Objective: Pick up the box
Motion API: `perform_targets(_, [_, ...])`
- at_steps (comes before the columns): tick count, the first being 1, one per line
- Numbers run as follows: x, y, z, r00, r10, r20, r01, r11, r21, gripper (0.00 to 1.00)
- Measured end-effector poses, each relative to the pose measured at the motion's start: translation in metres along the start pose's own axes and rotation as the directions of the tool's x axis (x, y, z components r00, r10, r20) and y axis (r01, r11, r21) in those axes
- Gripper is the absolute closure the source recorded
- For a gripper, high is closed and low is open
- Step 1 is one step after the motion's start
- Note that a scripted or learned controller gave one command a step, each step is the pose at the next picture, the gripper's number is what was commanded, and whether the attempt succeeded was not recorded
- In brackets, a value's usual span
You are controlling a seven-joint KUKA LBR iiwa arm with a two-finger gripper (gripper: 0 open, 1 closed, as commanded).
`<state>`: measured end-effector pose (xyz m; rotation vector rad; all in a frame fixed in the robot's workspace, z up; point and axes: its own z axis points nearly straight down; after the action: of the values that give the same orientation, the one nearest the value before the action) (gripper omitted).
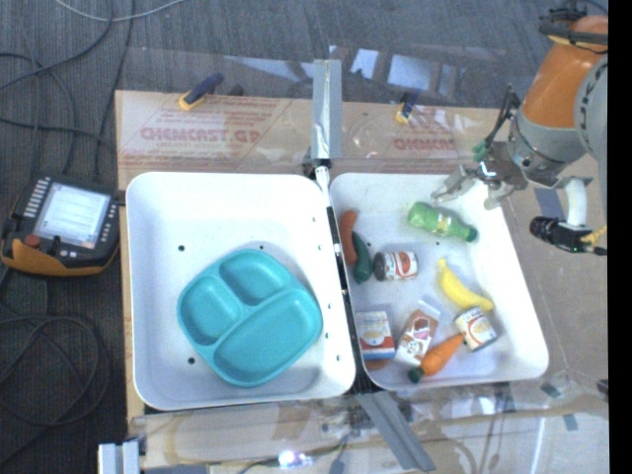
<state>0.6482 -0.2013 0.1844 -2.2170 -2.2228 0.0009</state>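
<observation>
pincer [475,183]: spread, holding nothing, over right bin's [525,304] far edge, near green bottle [440,221] | box [417,335]: near front of right bin, tilted, between a second carton [374,333] and carrot [437,355], beside can [476,328] | left bin [158,265]: teal tray [251,314]

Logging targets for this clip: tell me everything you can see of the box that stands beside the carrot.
The box is a small carton, white and red with a printed picture, seemingly cardboard. It lies tilted in the right bin, near the front wall. The carrot lies against its lower right side; a second, similar box sits close on its left. Nothing grips it.
</observation>
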Motion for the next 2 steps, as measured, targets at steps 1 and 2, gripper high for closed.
perform_targets(1, [0.058, -0.014, 0.050, 0.999, -0.036, 0.002, 0.036, 0.999, 0.002, 0.00])
perform_targets(2, [0.104, -0.054, 0.071, 0.999, 0.048, 0.003, -0.048, 0.999, 0.001, 0.00])
